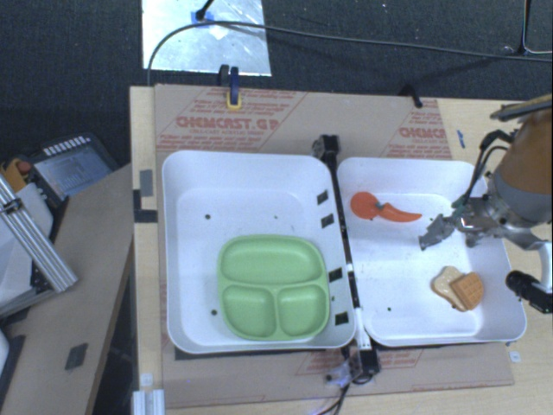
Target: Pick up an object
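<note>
Over the right bin (406,331), near its right side, the tool (435,233) hangs from the grey arm (518,180) with nothing between its fingers; how wide they stand I cannot tell. Just left of it, toward the bin's far wall, lies an orange carrot-shaped toy (383,207). A tan waffle-like piece (459,289) lies nearer the front right corner. On the desk (294,115), the left bin (199,232) holds a green divided plate (273,285).
</note>
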`<act>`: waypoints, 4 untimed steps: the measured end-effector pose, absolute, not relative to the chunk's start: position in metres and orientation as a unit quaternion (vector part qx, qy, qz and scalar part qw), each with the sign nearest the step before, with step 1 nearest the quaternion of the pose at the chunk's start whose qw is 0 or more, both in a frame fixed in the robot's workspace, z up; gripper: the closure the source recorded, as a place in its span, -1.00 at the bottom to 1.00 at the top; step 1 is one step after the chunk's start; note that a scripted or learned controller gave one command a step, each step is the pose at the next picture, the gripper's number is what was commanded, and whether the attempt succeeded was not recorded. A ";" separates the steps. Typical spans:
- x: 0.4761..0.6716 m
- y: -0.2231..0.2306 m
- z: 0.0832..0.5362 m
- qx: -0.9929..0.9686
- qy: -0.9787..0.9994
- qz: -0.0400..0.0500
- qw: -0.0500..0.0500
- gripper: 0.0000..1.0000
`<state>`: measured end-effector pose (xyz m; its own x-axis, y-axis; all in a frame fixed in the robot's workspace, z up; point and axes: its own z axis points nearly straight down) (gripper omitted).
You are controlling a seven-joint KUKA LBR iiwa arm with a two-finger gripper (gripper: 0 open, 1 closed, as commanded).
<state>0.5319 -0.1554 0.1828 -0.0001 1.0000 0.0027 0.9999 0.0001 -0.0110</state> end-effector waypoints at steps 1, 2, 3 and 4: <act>0.535 -0.155 0.189 -0.706 -0.708 0.000 0.000 -1.00; 0.539 -0.164 0.139 -0.707 -0.707 0.001 0.001 -1.00; 0.538 -0.164 0.087 -0.707 -0.708 0.001 0.001 -1.00; 0.540 -0.165 0.100 -0.706 -0.708 -0.001 -0.002 1.00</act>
<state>0.5400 -0.1646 0.1005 -0.0023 1.0000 -0.0012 1.0000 0.0023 0.0036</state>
